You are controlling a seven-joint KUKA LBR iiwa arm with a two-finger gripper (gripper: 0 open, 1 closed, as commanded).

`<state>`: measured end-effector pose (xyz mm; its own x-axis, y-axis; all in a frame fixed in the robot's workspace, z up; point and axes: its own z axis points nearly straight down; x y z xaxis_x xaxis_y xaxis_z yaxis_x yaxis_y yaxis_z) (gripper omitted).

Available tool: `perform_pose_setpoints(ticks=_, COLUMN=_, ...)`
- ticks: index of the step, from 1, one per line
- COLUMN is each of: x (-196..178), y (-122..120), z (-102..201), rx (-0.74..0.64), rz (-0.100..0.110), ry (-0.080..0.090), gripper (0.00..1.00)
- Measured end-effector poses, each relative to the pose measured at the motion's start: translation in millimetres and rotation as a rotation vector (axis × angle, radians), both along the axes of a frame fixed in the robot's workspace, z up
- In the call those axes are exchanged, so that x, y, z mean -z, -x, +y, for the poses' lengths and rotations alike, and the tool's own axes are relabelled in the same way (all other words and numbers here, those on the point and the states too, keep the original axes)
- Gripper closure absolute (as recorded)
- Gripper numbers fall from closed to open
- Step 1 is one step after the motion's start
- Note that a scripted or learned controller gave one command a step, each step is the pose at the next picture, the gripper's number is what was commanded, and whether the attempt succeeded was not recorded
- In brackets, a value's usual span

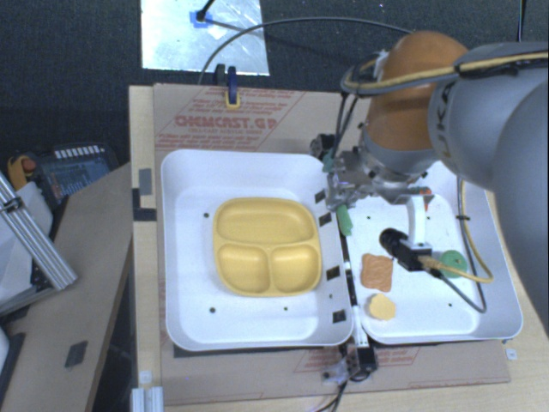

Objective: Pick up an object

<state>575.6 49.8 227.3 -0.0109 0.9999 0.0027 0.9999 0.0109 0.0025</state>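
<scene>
The gripper (342, 197) hangs low over the left edge of the right bin (480, 305), at the seam where the two bins meet. Whether it is released or clenched cannot be told from this angle. Directly under it a small green stick (345, 223) lies along that same edge, and a grasp on it cannot be confirmed. Toward the front left corner of the right bin sits a brown square slice (377, 270) and, just in front of it, a pale yellow round piece (382, 307). A green lump (453, 261) lies nearer the middle of that bin. In the left bin (184, 230) a yellow divided plate (266, 247) rests near the centre, well apart from the gripper.
</scene>
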Motion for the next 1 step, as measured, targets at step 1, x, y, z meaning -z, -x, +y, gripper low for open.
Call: perform_pose_setpoints(ticks=1, x=10.7, y=8.7, z=57.8, rx=0.001, rz=0.003, ry=0.0, gripper=1.0)
